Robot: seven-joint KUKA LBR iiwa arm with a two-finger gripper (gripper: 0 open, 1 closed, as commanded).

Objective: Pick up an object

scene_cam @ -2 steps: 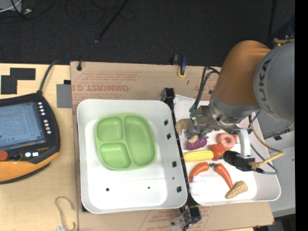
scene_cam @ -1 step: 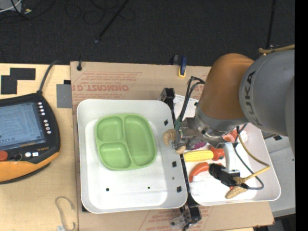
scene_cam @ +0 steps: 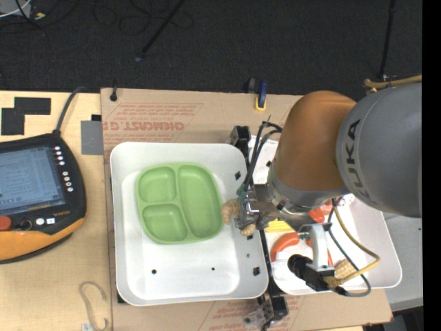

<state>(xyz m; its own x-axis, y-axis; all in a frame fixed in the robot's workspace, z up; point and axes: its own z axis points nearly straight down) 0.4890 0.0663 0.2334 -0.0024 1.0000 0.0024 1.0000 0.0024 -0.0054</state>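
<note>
Tool point(scene_cam: 242, 216) sits low at the left bin's point(scene_cam: 131, 254) right wall; a tan object point(scene_cam: 231, 211) lies just left, touching it; tool opening: cannot tell.

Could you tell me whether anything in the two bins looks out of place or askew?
Nothing looks spilled or damaged. The green tray lies flat in the left bin, slightly rotated against its walls. A tan object sits at the tray's right edge, beside the gripper.

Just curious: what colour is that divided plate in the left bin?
Light green plate, seen in the camera view.
</note>
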